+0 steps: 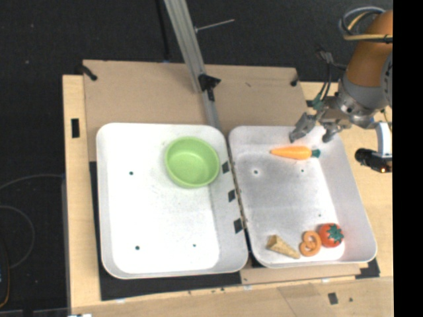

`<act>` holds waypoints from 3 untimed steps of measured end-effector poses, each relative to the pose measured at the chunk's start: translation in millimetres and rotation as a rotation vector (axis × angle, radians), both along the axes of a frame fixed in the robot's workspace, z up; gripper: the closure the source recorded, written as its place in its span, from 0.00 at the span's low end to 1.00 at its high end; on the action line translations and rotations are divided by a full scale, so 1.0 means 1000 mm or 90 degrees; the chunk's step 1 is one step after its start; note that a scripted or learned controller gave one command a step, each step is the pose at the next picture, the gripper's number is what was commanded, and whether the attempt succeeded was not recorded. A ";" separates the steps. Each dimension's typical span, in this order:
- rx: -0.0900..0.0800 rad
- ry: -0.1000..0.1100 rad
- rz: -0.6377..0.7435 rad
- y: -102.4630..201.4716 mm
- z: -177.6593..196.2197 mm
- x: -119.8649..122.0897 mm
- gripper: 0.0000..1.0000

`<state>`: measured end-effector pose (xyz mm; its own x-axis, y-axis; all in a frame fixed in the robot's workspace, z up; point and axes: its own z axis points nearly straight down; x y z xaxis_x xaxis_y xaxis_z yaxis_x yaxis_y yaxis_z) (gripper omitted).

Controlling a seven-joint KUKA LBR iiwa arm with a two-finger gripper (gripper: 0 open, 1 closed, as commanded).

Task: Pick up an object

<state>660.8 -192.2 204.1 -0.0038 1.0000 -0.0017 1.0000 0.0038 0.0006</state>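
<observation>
Two shallow white bins side by side on the worktop point(76, 177); left bin point(119, 197) bearing one green bowl point(192, 162), upright, toward its far right part, close to the divide between the bins; right bin point(284, 197) bearing four small things. One toy carrot point(292, 152), orange with a dark green stub at its right end, lying crosswise near the far edge of the right bin. Three more grouped in the near right corner of that bin: one tan wedge point(282, 246), leftmost; one orange pretzel-like ring point(309, 243) just right of it; one red tomato-like piece with a green top point(330, 235) touching or nearly touching the ring on its right.

One arm point(367, 65) reaching in from the right, grey with an orange band above the wrist; one set of jaws point(312, 130) hanging over the far right corner of the right bin, just beyond the carrot; two fingers splayed apart, one slanting left toward the carrot's far side, the other just to its right; nothing between them; carrot lying flat in the bin, apart from both fingers.

One slanted grey metal bar point(188, 41) crossing from the far edge down to the gap between the bins.
</observation>
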 end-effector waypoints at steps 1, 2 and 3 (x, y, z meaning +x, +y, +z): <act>-0.001 0.001 0.000 -0.001 0.000 0.000 0.00; -0.001 0.003 -0.002 -0.001 -0.046 -0.009 0.00; -0.001 0.003 -0.003 -0.003 -0.099 -0.010 0.00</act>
